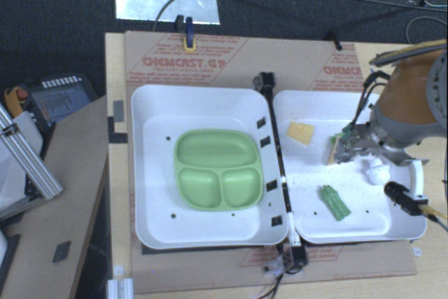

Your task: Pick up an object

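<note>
Working from the left, we are seeing the left bin [150, 150] carrying a green three-compartment plate [218, 170], well apart from where we are reaching. In the right bin [308, 220] we are passing a flat yellow cheese-like wedge [302, 132] near the upper left, then a green ridged oblong toy [335, 202] lying nearer the front, its long axis running from upper left to lower right. Our gripper [344, 148] is hanging low over the middle of this bin, just right of the yellow wedge and above the green oblong as the view lays them out; a small white lump [376, 171] is sitting just to its right, under the wrist. We cannot tell how the claw is set, and nothing is showing itself as held. We are judging the yellow wedge and the white lump to be the nearest candidates, one lying to either side of the claw, while the green oblong is lying farther toward the front rim and would want the claw turned across its slanted length.
</note>
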Robot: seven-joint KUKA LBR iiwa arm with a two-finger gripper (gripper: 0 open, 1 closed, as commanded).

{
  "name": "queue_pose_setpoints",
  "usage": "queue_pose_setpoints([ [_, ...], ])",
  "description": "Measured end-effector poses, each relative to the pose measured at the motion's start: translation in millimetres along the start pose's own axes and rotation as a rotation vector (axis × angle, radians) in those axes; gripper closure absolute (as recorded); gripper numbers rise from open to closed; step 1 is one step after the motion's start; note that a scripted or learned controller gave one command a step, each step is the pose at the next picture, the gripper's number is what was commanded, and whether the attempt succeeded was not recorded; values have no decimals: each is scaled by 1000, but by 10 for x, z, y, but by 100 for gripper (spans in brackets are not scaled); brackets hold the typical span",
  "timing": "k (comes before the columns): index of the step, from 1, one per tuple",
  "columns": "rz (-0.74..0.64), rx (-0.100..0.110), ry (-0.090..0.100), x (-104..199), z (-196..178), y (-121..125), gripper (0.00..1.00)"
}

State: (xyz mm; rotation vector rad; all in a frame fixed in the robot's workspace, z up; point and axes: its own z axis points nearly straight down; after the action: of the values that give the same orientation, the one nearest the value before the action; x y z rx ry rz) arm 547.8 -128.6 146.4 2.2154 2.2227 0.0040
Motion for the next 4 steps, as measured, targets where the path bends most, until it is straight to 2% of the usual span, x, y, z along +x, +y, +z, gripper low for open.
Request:
queue_pose_setpoints([
  [2,-1,-3,-1,67,-1012,-31,100],
  [3,-7,2,2,661,-1045,-38,100],
  [4,-5,4,2,1169,-896,16,100],
])
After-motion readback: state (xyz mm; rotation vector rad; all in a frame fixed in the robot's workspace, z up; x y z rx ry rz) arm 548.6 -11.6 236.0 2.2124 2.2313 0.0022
